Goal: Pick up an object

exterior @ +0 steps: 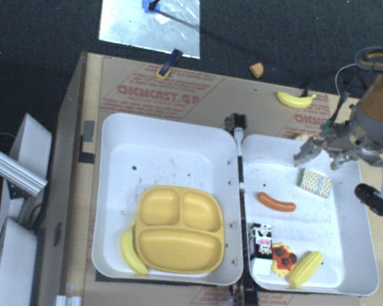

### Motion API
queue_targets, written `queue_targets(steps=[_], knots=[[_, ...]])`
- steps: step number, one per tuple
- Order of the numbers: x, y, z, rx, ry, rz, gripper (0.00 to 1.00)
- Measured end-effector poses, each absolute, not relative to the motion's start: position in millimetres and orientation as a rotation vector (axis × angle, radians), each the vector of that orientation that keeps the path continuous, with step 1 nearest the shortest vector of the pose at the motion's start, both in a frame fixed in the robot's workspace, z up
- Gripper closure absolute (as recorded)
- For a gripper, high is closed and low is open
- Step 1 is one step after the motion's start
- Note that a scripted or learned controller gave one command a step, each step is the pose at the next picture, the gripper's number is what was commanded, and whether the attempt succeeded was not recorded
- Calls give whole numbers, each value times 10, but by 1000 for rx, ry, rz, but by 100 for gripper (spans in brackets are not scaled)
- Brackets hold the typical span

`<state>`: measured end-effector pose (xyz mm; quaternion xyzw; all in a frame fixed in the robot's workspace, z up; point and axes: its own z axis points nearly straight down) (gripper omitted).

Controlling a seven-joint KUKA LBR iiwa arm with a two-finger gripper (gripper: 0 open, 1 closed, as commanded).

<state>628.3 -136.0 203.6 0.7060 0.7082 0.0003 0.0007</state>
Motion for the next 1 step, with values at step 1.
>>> queue_targets(steps=[1], knots=[[5998, -1182, 842, 2219, 2222, 2, 0]])
